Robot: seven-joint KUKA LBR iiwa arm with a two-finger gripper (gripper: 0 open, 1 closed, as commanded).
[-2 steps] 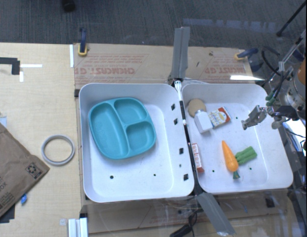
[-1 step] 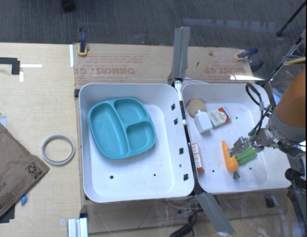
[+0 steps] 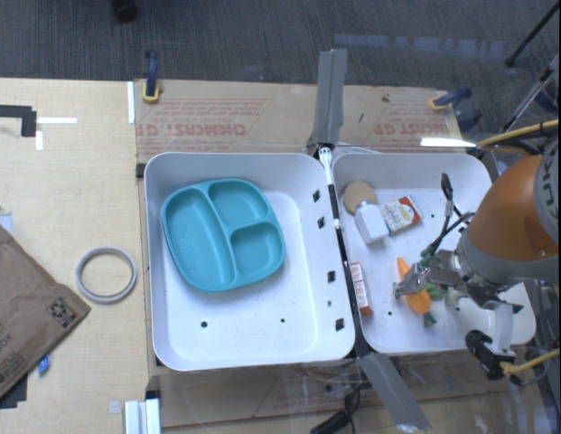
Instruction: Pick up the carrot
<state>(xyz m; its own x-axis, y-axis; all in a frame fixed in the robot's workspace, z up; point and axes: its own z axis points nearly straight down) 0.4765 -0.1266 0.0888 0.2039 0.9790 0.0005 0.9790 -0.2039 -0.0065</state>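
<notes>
A teal divided plate (image 3: 224,233) lay in the left bin (image 3: 172,333), out of the way, while in the right bin (image 3: 388,337), toward its front edge, the carrot (image 3: 414,295) lay under the lowered claw (image 3: 417,282), placed as if to grasp, its grip too obscured to tell.

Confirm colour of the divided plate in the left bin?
Turquoise blue divided plate, plain, no pattern; camera view shows it clearly.
</notes>
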